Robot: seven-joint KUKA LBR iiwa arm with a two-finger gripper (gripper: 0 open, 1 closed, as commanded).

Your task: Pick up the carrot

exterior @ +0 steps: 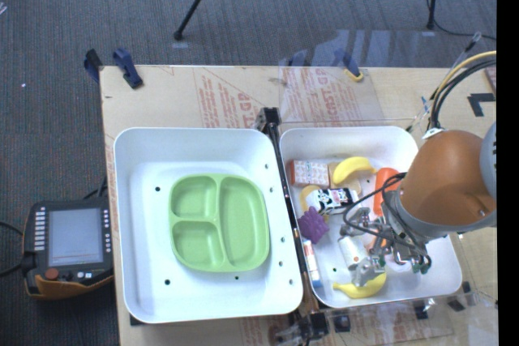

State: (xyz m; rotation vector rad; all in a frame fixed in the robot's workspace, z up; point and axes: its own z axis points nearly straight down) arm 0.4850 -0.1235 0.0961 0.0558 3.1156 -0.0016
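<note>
The carrot [383, 184] is an orange stick lying at a slant in the right bin [366, 136], its lower end hidden under the arm. My gripper [378, 254] hangs low in the bin's front half, just below the carrot and above a yellow banana [362, 287]. The arm's orange band [448, 178] covers the bin's right side. Nothing can be made out between the fingers.
The right bin also holds a second banana [352, 168], a small orange-and-white carton [310, 173], a black-and-white milk box [334, 198], purple grapes [312, 224] and a white bottle [350, 249]. A green divided plate [220, 222] lies in the left bin [146, 166]. A pendant [71, 241] sits far left.
</note>
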